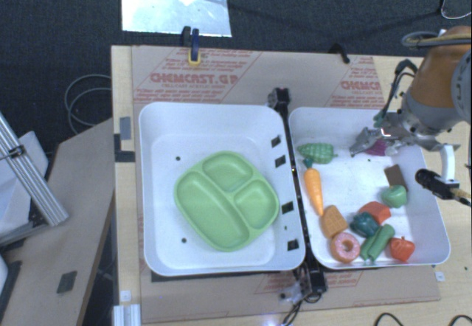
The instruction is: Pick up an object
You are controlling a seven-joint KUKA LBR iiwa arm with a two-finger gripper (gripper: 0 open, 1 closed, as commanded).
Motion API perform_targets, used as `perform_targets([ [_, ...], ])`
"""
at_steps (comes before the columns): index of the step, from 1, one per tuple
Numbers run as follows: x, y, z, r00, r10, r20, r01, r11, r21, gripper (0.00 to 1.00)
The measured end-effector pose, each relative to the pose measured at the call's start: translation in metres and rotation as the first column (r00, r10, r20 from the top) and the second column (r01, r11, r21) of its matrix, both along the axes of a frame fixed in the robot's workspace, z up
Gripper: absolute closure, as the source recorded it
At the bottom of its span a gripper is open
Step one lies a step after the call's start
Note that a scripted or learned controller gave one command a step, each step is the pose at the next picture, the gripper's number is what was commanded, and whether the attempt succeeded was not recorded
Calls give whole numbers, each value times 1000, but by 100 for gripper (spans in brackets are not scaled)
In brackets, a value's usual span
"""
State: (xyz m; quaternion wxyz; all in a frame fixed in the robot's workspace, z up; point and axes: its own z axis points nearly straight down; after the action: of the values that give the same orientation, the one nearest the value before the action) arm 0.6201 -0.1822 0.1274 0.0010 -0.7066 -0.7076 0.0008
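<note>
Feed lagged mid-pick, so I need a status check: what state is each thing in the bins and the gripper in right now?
Tray: flat in left bin, compartments bare.
Carrot: lying in right bin, near the divider.
Corn: lying by right bin's far left.
Donut: flat, near front edge.
Cucumber: lying beside the donut.
Gripper: low over right bin's far side; grasp unclear.

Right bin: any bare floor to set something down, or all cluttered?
Right bin: bare patch mid-floor, bordered by carrot on the view's left, corn above, brown block on the right. Gripper hangs over the top edge. Lower corner is crowded: donut, cucumber, tomato. Left bin: bare margins around the green tray.
</note>
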Motion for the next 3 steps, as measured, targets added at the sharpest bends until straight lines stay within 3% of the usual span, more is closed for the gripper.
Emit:
perform_targets([
  [1, 0, 1, -45, 1000, 0, 0, 0, 1000, 0, 0],
  [2, 2, 0, -31, 1000, 1, 7, -1, 1000, -1, 100],
  [3, 14, -1, 20, 1000, 3, 10, -3, 1000, -2, 100],
])
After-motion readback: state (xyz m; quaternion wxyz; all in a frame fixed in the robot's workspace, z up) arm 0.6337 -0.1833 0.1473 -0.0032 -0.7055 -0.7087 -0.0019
